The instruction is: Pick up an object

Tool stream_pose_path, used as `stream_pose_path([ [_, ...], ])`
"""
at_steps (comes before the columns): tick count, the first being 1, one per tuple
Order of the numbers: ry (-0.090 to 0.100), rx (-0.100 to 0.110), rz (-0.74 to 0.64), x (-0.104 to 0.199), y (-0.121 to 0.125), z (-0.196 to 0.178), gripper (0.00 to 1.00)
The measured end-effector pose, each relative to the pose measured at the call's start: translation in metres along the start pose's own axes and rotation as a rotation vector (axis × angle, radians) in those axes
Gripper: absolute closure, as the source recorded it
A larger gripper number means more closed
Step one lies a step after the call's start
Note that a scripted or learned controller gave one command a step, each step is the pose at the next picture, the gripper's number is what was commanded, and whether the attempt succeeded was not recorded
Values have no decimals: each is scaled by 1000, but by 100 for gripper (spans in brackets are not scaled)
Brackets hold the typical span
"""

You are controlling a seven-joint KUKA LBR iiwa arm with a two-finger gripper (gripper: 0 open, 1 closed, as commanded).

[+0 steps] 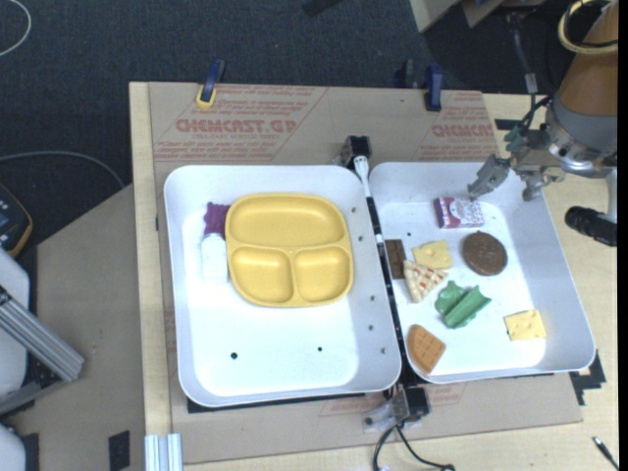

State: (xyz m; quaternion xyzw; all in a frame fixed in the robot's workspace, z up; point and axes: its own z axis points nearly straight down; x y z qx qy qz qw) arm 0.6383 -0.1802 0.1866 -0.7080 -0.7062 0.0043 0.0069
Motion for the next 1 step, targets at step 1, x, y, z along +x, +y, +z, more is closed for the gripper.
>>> stream_pose_path([
  [1, -3, -15, -3, 0, 3, -9, 0],
])
